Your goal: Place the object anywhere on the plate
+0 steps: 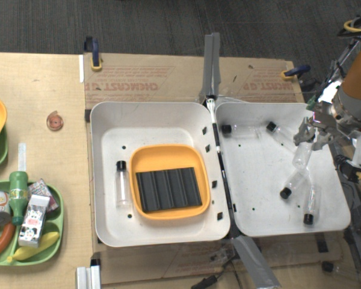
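The orange plate (pixel 168 156) sits in the left bin (pixel 105 161) with a black ridged block (pixel 168 189) lying on it. A clear vial with a black cap (pixel 121 182) lies beside the plate's left edge. Over the right bin's (pixel 253 185) far right side hangs the gripper (pixel 310 138). A clear vial (pixel 302 156) shows just below it, and I cannot make out whether it is held or lying on the bin floor.
Several more clear black-capped vials lie in the right bin: two near the back (pixel 227 128) (pixel 271 126), two near the front right (pixel 285 192) (pixel 308 219). Left of the bins, a green tray of toy food (pixel 24 221) rests on the bench.
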Tool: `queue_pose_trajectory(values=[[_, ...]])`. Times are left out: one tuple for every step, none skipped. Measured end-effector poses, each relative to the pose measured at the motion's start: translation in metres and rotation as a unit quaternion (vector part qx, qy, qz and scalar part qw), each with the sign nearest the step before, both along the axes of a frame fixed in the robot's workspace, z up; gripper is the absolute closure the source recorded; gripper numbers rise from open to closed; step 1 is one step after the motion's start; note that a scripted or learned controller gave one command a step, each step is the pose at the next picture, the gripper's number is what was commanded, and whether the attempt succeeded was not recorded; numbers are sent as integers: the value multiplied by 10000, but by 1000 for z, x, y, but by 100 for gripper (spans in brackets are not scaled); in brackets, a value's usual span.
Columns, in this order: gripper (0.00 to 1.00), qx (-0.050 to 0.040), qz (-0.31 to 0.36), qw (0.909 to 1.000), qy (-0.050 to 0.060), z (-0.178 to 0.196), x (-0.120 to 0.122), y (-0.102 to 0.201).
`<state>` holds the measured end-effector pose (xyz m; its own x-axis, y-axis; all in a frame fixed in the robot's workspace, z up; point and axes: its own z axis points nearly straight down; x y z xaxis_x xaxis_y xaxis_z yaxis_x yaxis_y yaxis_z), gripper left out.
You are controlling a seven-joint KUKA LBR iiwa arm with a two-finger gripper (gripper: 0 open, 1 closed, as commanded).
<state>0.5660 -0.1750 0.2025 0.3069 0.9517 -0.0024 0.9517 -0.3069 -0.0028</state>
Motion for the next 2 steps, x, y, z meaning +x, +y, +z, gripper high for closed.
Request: queue_pose_trajectory(values=[[100,-2,790,9969,-9,48,86,-25],[0,-2,791,9969,-9,48,87,-24]])
